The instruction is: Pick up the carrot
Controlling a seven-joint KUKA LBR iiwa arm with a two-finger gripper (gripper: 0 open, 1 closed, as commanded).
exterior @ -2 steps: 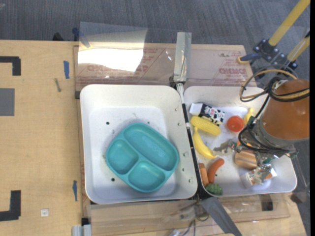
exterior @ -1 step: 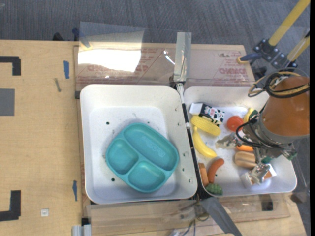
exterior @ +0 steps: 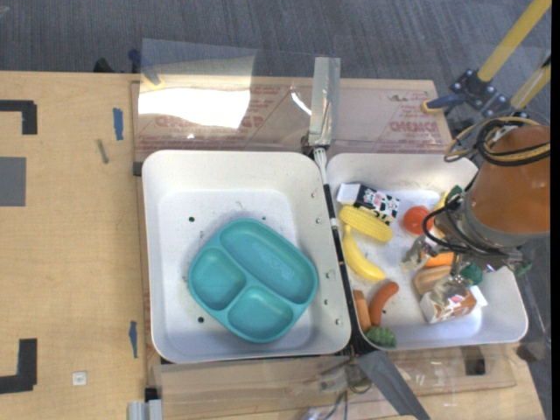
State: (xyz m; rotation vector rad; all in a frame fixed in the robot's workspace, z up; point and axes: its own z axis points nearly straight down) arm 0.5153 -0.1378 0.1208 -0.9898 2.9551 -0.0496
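I see the little carrot in the right bin's near left corner, light, hard and slippery, so I'd pinch its middle, but I can't tell if my gripper is open.

the two bins, left and right, are white. the divided plate in the left bin is teal all over. in the right bin, the corn cob is yellow with a bumpy kernel pattern, and the banana is a plainer yellow. the small carton is white with black cow patches. the tomato is red. the sausage is reddish orange. the carrot is orange with a dark green top. the arm shows an orange band above grey metal. the surface is pale tan wood with black marks and bits of blue tape.
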